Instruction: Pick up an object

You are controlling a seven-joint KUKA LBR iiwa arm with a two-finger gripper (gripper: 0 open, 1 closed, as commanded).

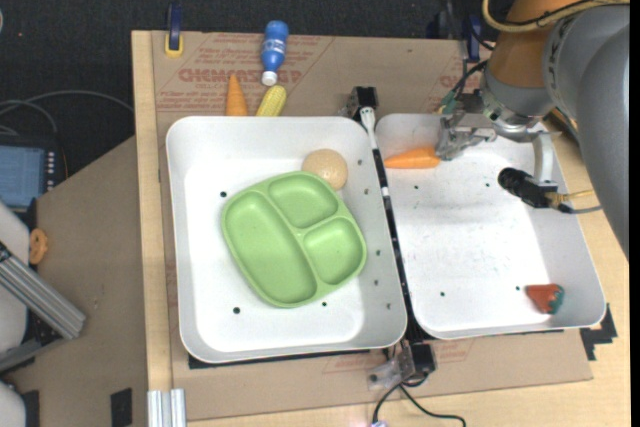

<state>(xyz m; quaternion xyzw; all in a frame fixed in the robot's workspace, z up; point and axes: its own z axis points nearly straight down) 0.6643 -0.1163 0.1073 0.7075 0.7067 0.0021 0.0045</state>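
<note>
Grey gripper [452,143] sits low at 12 o'clock in the right bin [480,315], just beside an orange carrot [411,158], likely lining up a grasp; grip state: cannot tell. Red piece [544,295] lies at 5 o'clock. Left bin [190,215] carries a green divided plate [292,237]. Cardboard [330,65] under the bins reads "CHEMSAFE", partly legible.

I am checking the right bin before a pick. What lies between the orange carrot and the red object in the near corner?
In the camera view, only bare white bin floor lies between the carrot and the red object.
</note>
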